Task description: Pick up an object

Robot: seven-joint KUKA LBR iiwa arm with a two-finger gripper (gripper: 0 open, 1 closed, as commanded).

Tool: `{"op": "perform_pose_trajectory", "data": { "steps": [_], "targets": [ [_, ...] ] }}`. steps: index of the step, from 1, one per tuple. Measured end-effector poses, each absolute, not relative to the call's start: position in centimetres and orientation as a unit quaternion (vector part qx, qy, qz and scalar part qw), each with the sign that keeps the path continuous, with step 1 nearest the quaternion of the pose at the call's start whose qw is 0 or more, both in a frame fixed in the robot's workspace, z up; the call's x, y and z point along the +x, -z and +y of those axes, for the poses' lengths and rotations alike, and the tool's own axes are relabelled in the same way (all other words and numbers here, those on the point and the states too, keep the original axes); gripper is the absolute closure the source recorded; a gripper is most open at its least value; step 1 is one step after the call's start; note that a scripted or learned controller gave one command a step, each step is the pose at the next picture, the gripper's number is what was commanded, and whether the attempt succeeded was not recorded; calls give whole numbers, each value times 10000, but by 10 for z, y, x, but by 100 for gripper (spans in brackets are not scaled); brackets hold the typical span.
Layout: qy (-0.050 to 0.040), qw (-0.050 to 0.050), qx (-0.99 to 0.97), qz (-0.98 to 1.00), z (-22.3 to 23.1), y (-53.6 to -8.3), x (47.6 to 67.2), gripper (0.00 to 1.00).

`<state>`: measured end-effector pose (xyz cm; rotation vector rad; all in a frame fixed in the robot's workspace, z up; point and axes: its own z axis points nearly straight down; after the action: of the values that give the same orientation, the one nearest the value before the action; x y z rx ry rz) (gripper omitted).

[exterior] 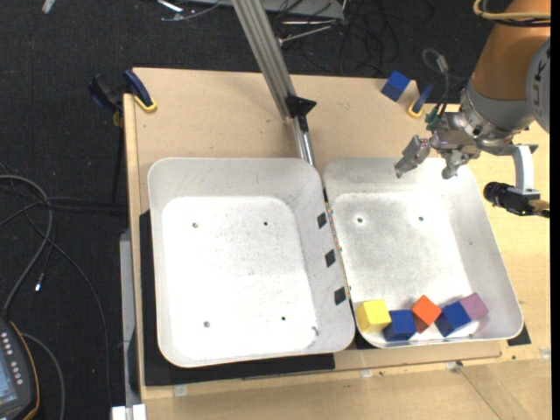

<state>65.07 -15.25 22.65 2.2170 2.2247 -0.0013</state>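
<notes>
Bench top [219, 112] carries two white bins; gripper [432, 159] hangs over the right bin's [490, 243] far edge, fingers spread, nothing between them. Yellow block [374, 313], two blue blocks [402, 324], orange block [426, 311] and purple block [474, 305] sit clustered along that bin's near edge, well apart from the gripper.

We count two white bins [236, 261], five blocks [423, 315] along the right bin's near edge, one blue block [396, 85] at the bench's far edge

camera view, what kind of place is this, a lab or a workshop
Probably a robotics lab bench. A robot arm with its claw open hangs over two white bins, small coloured blocks sit in the right one, and loose cables lie on the dark floor.
</notes>
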Motion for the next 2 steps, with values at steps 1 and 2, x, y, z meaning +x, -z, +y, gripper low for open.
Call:
{"op": "perform_pose_trajectory", "data": {
  "steps": [1, 2],
  "targets": [
    [16, -39, 7048, 7094, -99, -164, 623, 0],
    [26, -32, 7081, 7061, -107, -120, 574, 0]
  ]
}}
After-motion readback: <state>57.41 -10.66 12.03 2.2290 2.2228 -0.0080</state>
